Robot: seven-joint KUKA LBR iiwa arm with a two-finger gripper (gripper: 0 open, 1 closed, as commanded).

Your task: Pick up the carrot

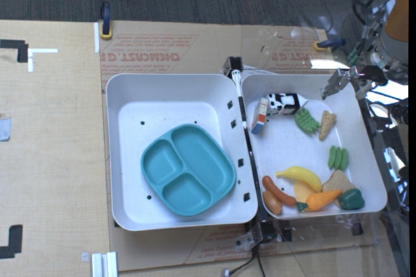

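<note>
The carrot (320, 199) is orange with a small green top at its left end. It lies near the front edge of the right bin (364, 139), between a yellow banana (300, 174) and a green pepper (351, 199), touching both. My gripper (335, 83) hangs over the back right corner of the same bin, far from the carrot and well above it. Nothing shows in the gripper.
The right bin also holds two sausages (273, 195), a bread slice (334, 181), green beans (337, 157), a leafy green piece (306, 121), a tan wedge (327, 124), a cow toy (283, 103) and a small carton (260, 115). A teal divided plate (188, 169) lies in the left bin (123, 139).
</note>
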